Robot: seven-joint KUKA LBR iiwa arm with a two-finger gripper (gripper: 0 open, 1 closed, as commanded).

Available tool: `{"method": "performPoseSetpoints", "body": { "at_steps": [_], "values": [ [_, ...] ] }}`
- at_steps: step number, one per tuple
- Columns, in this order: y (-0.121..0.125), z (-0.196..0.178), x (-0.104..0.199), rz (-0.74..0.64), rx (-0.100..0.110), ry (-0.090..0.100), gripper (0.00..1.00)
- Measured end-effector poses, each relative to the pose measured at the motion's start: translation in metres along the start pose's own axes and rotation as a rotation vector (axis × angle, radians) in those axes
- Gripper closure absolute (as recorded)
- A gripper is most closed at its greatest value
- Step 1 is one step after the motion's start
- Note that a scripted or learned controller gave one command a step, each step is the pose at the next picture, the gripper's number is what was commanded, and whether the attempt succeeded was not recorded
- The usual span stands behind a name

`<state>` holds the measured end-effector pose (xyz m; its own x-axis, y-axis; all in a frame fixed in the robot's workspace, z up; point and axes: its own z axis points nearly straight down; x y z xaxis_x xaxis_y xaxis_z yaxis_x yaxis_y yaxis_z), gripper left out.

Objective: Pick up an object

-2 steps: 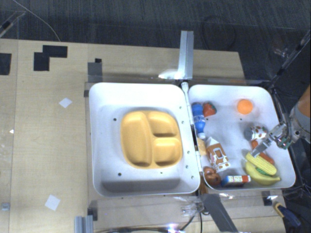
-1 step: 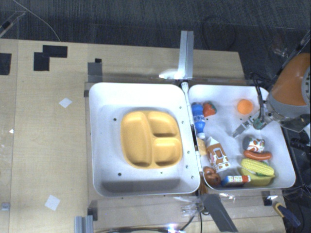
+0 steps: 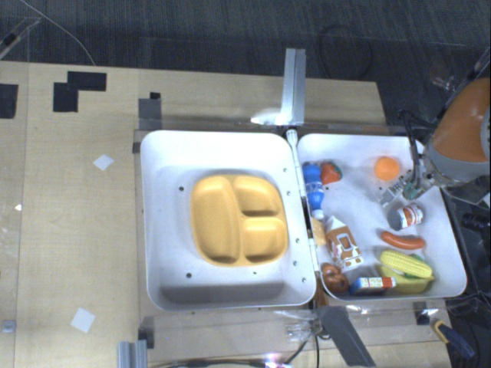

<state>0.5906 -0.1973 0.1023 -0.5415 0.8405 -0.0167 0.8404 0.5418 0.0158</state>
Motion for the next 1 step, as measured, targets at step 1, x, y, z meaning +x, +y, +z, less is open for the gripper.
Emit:
{"method": "performPoseSetpoints", "body": {
  "at_steps": [1],
  "values": [
    [0.0000, 0.0005, 0.0004, -0.001, 0.001, 0.001, 0.00]
  ]
}}
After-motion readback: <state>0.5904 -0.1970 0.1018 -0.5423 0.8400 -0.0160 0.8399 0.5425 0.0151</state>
